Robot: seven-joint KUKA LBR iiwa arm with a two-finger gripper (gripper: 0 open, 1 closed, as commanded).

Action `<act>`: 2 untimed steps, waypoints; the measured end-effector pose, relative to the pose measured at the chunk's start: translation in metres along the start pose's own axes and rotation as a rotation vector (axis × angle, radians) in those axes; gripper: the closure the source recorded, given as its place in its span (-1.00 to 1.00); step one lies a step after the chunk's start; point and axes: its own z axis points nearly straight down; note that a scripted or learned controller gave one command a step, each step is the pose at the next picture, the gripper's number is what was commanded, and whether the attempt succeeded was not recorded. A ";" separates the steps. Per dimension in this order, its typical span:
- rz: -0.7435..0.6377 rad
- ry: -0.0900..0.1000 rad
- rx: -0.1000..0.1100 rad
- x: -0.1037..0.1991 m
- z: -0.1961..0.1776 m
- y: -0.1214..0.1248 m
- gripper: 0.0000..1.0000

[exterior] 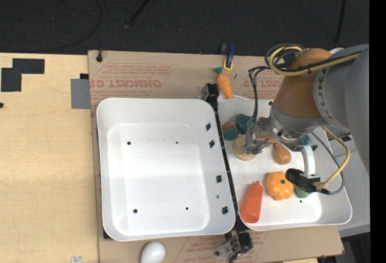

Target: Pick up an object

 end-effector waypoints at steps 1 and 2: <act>0.003 -0.006 -0.007 -0.088 -0.031 0.062 1.00; 0.001 0.000 0.005 -0.069 0.038 0.004 1.00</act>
